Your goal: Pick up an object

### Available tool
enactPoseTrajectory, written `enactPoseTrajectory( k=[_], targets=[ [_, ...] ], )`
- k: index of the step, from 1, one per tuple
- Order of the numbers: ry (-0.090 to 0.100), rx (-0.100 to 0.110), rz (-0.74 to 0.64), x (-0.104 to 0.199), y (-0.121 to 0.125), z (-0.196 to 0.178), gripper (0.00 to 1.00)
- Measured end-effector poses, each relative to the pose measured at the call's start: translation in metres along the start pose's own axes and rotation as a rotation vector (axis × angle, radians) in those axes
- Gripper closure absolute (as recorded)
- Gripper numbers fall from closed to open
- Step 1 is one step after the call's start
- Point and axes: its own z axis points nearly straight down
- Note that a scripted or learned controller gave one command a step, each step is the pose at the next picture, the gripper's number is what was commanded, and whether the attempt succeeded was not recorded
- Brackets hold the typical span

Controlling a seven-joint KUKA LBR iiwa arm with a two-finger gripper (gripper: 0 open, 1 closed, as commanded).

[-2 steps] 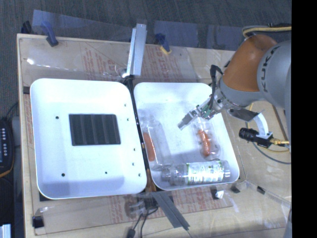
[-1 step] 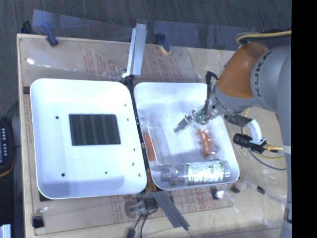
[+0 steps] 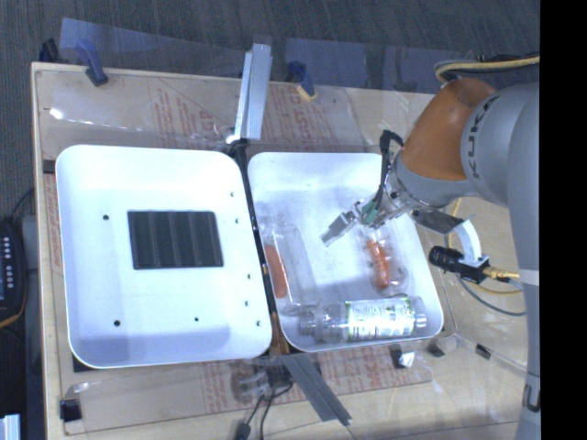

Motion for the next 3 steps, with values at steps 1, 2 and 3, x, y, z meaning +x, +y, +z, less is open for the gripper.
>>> enactPoseTrajectory(
  k=[1, 2, 3],
  targets=[
    [0.000, 0.000, -0.006, 0.008, -0.018, -0.043, 0.00],
    [0.001, 0.001, 0.153, 0.048, 0.004, -0.117, 0.00],
    [0.003, 0.004, 0.215, 0.008, -0.020, -0.055, 0.00]
  ],
)
